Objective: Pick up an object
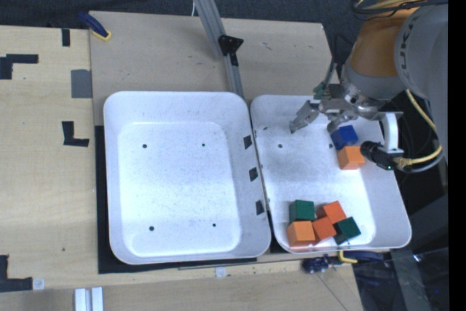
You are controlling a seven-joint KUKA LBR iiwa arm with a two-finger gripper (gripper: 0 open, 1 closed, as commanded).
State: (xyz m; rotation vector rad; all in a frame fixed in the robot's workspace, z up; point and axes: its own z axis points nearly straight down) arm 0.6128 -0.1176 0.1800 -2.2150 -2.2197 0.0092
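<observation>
Reaching in from the right of the frame, the grey KUKA arm [397,33] hangs over the right bin [291,178], while the left bin [182,175] sits alongside it on the desk [44,178]. The jaws [306,117] are over the upper part of the right bin, one finger visible slanting down to the left; whether they stand apart or together I cannot tell, and nothing shows between them. The nearest candidates lie just right of them: a blue block [344,135] with an orange block [351,156] touching it below. A tighter cluster sits at the lower edge: a green block [302,210], two orange blocks [301,232] [332,213] and a dark green block [347,229], packed together. For a clean pick I would judge the blue-orange pair easier than the cluster; the jaws should centre over one block, straddle its free sides rather than the touching face, and descend squarely.
</observation>
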